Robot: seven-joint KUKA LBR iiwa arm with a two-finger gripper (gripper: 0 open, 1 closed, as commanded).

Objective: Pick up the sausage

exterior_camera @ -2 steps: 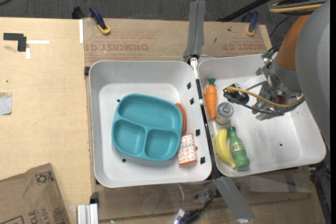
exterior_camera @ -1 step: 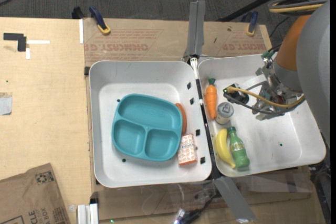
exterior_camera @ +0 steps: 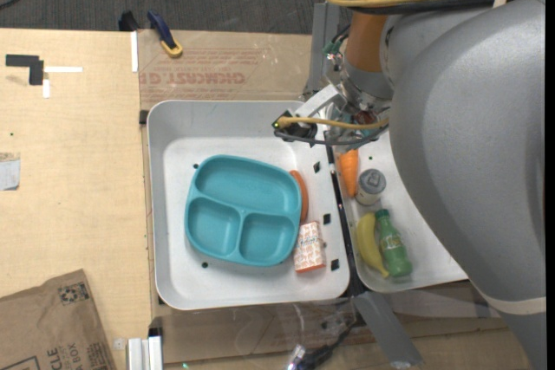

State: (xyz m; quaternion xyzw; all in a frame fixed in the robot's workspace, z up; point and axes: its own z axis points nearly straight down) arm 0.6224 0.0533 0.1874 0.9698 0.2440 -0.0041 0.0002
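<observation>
The sausage [exterior_camera: 300, 191], a thin reddish-orange stick, lies in the left bin [exterior_camera: 173, 143], pressed against the right rim of a teal divided plate [exterior_camera: 243, 210]. The gripper [exterior_camera: 354, 112] hangs from the orange-banded wrist over the far end of the divider between the two bins. It is up and to the right of the sausage, apart from it. The bulk of the arm hides most of the right bin [exterior_camera: 434, 273].
A small orange-and-white carton [exterior_camera: 310, 248] lies just in front of the sausage. In the right bin are a carrot [exterior_camera: 348, 172], a grey can [exterior_camera: 371, 185], a banana [exterior_camera: 367, 243] and a green bottle [exterior_camera: 392, 247]. A blue-and-yellow clamp [exterior_camera: 165, 34] sits on the bench behind the bins.
</observation>
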